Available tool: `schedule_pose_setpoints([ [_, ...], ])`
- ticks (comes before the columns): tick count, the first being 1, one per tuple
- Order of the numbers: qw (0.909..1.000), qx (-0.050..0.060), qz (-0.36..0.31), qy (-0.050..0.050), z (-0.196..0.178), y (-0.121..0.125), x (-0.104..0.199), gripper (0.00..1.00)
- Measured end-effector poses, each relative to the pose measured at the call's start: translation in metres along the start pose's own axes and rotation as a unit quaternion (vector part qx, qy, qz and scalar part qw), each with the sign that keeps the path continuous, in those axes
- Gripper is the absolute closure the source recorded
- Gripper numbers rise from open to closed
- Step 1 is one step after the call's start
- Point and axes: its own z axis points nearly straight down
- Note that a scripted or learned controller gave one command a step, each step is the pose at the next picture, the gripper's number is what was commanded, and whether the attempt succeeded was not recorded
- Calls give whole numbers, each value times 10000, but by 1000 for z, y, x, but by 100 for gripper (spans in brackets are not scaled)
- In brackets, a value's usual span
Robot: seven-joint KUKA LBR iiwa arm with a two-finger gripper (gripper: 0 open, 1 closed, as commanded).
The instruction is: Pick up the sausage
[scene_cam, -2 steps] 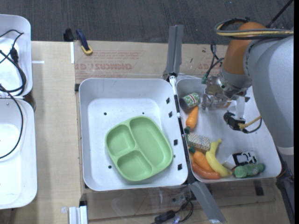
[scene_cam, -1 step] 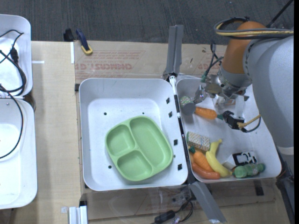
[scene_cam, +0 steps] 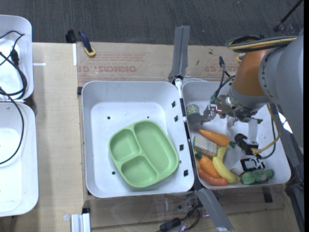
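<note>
Sausage (scene_cam: 211,179) lies near the right bin's near-left corner, long axis slanting left-right, nearer than the tool (scene_cam: 212,111); its opening unclear.

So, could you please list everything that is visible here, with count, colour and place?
bins: two, white, side by side on the bench
plate: one, light green, three compartments, in the left bin
carrot: one, orange, middle of the right bin
second carrot: one, orange, lower in the right bin, beside the banana
banana: one, yellow, right bin, between the carrots and the near right corner
sausage: one, reddish orange, along the near wall of the right bin
can: one, greenish top, by the left wall of the right bin
cracker-like block: one, tan, under the upper carrot
green item: one, green, near right corner of the right bin
gripper: one, grey metal, over the far part of the right bin
</note>
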Motion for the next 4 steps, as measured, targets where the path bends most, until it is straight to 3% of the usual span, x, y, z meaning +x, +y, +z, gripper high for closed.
schedule_pose_setpoints([
  [1,10000,9,3,-3,-8,0,-1,100],
  [3,10000,31,7,-12,-24,0,-3,100],
  [4,9991,0,416,3,-112,-24,-72,100],
])
